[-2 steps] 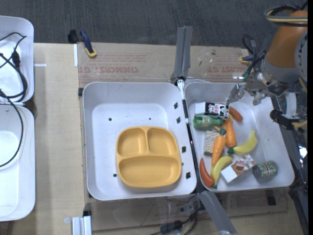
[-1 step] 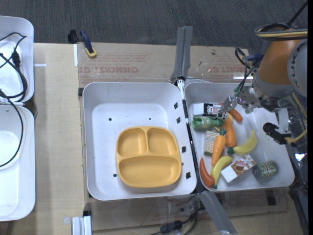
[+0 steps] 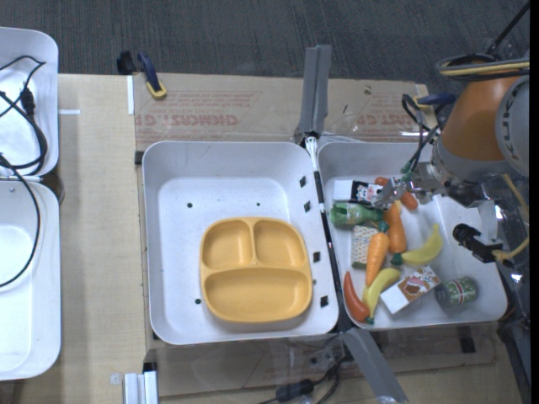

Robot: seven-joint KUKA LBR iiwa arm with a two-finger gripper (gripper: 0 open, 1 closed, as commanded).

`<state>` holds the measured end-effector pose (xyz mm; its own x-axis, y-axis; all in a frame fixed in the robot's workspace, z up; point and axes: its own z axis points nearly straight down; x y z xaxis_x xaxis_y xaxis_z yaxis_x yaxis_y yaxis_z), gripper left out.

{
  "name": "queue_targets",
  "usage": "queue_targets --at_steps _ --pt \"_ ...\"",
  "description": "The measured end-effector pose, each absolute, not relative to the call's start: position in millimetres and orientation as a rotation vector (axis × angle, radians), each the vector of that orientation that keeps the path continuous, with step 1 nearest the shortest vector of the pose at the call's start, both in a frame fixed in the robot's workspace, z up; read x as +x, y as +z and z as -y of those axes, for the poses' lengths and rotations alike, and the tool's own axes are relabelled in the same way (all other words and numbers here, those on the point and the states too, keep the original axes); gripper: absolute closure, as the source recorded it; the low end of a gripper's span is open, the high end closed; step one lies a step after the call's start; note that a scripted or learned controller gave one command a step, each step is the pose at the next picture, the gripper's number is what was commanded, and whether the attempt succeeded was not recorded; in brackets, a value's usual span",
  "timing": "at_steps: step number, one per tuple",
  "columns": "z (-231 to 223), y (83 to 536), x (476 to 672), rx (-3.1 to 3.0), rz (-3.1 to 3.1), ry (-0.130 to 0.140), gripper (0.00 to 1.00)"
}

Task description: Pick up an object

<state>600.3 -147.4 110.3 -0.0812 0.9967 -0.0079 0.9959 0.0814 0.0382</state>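
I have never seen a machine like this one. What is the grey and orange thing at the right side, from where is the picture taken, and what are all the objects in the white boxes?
It is a robot arm, grey with an orange band. At its end is a gripper, a two-finger tool for picking things up. One fixed camera above the bench looks down at a slant.

Two shallow white bins sit side by side. The left bin holds a yellow divided plate. The right bin holds toy food: two carrots, two bananas, a red pepper, a green bottle, small packets and a can.

The gripper is low over the back of this pile, near one carrot. I cannot tell whether it grips anything.
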Motion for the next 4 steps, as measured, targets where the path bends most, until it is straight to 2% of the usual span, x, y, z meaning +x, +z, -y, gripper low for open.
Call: queue_targets --at_steps 1,2,3,4 --pt "147 110 600.1 2.108 -2.288 0.035 0.0" --pt "169 156 580.0 2.138 -2.301 -0.001 0.0" --pt "171 91 554.4 2.408 -2.022 -0.003 0.0" --pt "172 100 554.5 2.412 -2.017 -0.003 1.0"
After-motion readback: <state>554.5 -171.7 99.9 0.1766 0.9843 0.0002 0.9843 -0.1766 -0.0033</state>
